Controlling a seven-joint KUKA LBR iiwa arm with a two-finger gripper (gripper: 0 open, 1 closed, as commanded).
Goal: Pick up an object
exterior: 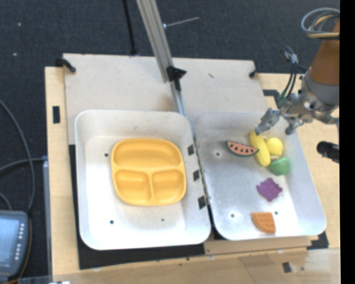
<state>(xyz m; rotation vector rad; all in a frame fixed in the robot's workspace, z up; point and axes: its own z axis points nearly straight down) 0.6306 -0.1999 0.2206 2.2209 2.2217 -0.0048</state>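
Camera view: end effector (279, 122) open, holding nothing, over right bin (236, 218) far edge. Yellow banana toy (260, 149) just below-left of it, long axis running away from fingertips, beside watermelon slice (241, 148).

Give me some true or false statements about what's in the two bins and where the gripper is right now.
1. The yellow divided tray lies in the left bin. True.
2. The watermelon slice sits in the left bin. False: it lies in the right bin.
3. The gripper is over the right bin's far end, near the banana. True.
4. The purple piece rests on the yellow tray. False: it lies on the right bin's floor, between the green piece and the orange piece.
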